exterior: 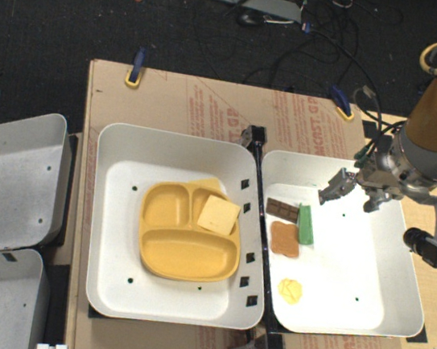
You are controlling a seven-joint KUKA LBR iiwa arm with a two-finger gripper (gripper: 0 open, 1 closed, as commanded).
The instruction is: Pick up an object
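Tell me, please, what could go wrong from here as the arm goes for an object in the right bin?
The green block, dark brown bar and tan piece lie bunched together, so the gripper, open above the right bin, may nudge neighbours or grab two. They also sit close to the divider wall, where a finger could strike. The yellow piece looks small and may slip.

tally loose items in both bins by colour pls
Yellow: 3 – divided tray, pale block, small piece
Brown: 2 – dark bar, tan piece
Green: 1 – block
Total: 6
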